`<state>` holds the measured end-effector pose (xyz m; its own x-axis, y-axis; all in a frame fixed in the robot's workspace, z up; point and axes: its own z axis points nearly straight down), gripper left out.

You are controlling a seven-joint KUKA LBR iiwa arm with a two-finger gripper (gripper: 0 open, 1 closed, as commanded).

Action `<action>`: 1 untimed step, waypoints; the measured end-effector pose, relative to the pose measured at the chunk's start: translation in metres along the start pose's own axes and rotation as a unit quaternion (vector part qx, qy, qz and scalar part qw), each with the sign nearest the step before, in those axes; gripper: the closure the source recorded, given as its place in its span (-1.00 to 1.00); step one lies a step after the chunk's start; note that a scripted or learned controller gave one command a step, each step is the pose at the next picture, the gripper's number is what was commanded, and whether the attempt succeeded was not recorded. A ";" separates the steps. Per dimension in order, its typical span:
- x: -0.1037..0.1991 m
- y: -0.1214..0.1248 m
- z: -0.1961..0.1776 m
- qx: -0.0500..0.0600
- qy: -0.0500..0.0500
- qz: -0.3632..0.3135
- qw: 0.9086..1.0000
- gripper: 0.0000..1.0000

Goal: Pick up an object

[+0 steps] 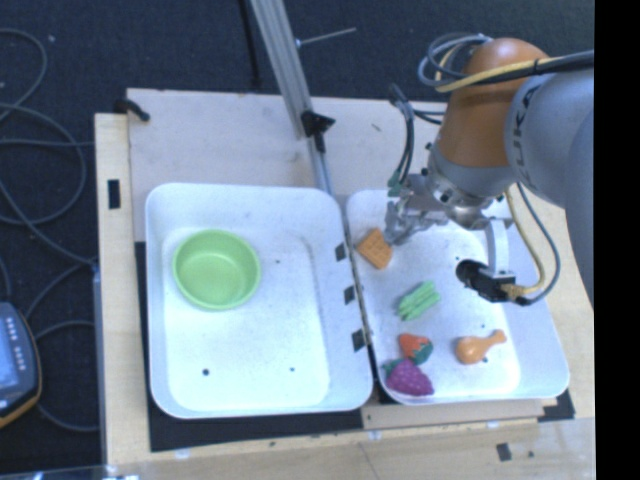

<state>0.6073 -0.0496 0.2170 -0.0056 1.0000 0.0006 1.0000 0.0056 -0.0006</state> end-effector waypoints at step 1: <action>0.045 -0.035 -0.011 0.000 0.001 -0.001 1.000 1.00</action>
<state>0.5722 -0.0052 0.2276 -0.0067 1.0000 0.0021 1.0000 0.0067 0.0003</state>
